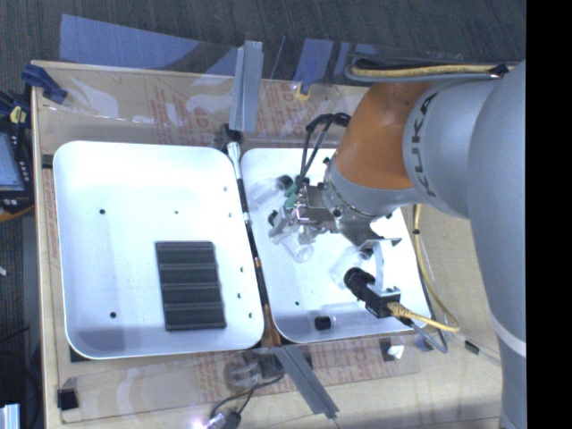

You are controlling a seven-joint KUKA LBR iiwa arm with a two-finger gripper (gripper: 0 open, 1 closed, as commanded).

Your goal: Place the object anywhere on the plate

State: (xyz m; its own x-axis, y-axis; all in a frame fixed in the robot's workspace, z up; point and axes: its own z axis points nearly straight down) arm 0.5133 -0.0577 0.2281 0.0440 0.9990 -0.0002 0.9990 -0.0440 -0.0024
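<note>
One dark plate [189, 285] in left bin; end effector [299, 226] over right bin, grip state unclear.

Right bin [295, 324] largely covered by the arm [447, 141]; gripper [299, 222] too washed out for finger state to be told; clear item beneath it blurred, unidentifiable; arm cut off at right edge

Two white bins [89, 329] side by side on wooden bench [134, 387]. Grey metal bar [246, 83] behind bins, upright over divide. Blue clamp [43, 83] at bench's far-left corner. Dark device [13, 164], possibly screen, left of bench.
</note>
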